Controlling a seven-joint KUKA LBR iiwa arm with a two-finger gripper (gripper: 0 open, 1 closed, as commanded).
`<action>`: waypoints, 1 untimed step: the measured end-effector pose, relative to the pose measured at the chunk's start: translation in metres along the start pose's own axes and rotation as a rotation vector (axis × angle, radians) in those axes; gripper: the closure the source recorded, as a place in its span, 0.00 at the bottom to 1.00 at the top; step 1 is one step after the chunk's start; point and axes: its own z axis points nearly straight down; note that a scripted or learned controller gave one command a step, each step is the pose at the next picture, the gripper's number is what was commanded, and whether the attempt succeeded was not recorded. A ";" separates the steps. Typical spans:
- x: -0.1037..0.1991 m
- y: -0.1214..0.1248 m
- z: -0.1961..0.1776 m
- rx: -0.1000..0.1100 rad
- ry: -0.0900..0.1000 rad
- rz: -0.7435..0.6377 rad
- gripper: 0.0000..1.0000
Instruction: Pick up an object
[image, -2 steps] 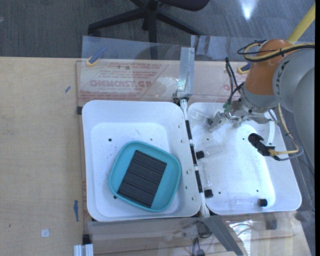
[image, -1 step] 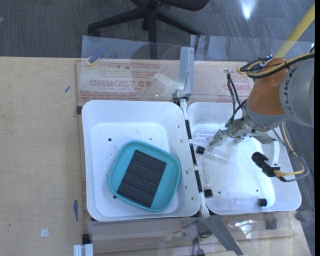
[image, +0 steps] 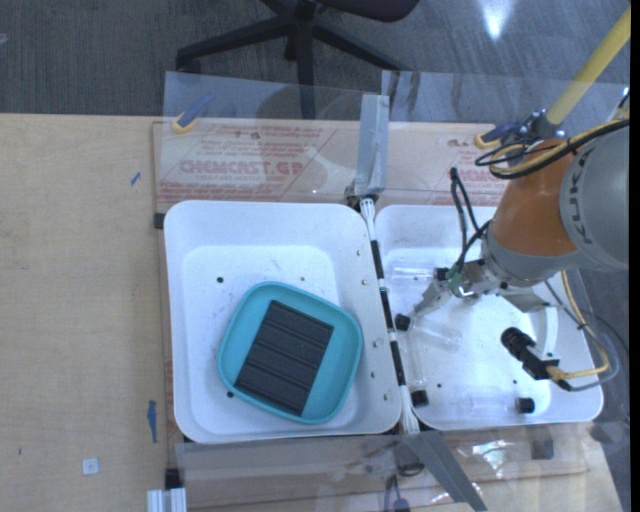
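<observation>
A teal square tray (image: 345, 340) lies in the left bin (image: 200, 250), tilted, with a dark ribbed block (image: 288, 357) resting in it. My gripper (image: 438, 293) is low in the right bin (image: 575, 395), near that bin's left wall. A faint clear plastic piece (image: 410, 270) lies just up-left of the gripper, and another (image: 437, 336) lies just below it. Nothing is visibly held.
The grey arm with its orange band (image: 535, 215) and black cables covers the right bin's upper right. The hinged divider (image: 385, 300) between the bins carries small black clips. A clear sheet and a metal post (image: 373, 140) stand behind the bins.
</observation>
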 end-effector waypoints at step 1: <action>-0.050 0.053 0.002 0.000 0.000 -0.074 0.00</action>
